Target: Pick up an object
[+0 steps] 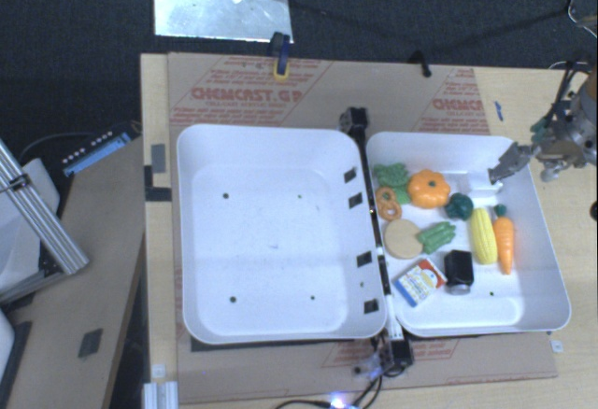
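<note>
On your left, the shallow white plastic bin [271, 244] sits beside its twin [537, 295], which holds one round orange toy pumpkin [429, 190], one yellow corn cob [483, 235] and one carrot [505, 244]. The table's cardboard reads "CHEMCAST". Rightmost, the tool [509, 164] hovers; I cannot tell its opening.

The left bin [271, 230] offers a broad bare floor with open access from above. In the right bin [537, 300], the pumpkin [429, 189], corn [483, 235], carrot [505, 244], black block [458, 267] and small packet [418, 283] crowd the middle, leaving a bare strip of floor along the near edge.
</note>
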`<state>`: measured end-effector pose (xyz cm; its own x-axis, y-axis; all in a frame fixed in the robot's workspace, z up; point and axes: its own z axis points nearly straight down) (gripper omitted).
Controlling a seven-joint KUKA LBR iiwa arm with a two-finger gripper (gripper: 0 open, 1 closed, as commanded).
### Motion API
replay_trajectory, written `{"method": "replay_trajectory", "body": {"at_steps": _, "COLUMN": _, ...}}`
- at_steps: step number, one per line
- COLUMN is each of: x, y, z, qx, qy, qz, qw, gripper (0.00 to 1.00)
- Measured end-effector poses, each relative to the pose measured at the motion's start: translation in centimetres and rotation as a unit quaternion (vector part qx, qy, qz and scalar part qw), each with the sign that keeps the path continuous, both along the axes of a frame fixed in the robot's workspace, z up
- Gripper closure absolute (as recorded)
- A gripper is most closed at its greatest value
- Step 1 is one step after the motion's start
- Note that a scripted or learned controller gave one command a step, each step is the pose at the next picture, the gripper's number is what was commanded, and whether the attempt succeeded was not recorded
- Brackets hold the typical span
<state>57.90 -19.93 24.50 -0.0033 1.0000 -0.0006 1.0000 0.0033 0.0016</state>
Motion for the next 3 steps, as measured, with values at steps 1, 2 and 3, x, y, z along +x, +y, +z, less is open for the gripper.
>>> {"method": "replay_trajectory", "body": {"at_steps": 1, "x": -7.6, "y": -0.7, "z": -6.7, "qx": 0.0016, "qy": 0.004, "qz": -0.002, "qw": 1.0, "gripper": 0.0}}
{"method": "replay_trajectory", "body": {"at_steps": 2, "x": -7.1, "y": -0.8, "z": -5.3, "qx": -0.0008, "qy": -0.001, "qz": 0.0, "qw": 1.0, "gripper": 1.0}}
{"method": "replay_trajectory", "body": {"at_steps": 3, "x": -9.3, "y": 4.9, "z": -16.5, "qx": 0.0015, "qy": 0.001, "qz": 0.001, "qw": 1.0, "gripper": 1.0}}
